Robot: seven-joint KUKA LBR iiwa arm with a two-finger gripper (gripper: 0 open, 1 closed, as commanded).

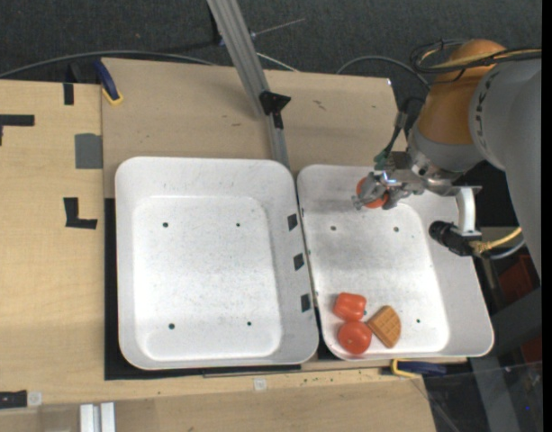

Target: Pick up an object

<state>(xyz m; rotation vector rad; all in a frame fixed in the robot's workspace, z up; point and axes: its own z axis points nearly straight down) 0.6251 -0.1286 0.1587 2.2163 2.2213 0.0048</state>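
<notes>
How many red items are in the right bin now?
3: two sit together near the front edge beside a tan piece, one at the gripper near the back. The gripper may hide more.

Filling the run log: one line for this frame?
arm: over right bin far end | gripper: shut on red object | near end: red pepper, tomato, cracker | left bin

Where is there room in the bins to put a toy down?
The left bin is bare all over. In the right bin, the middle is free. Its near edge is crowded with two red pieces and a cracker, and the gripper hangs over its far edge.
</notes>
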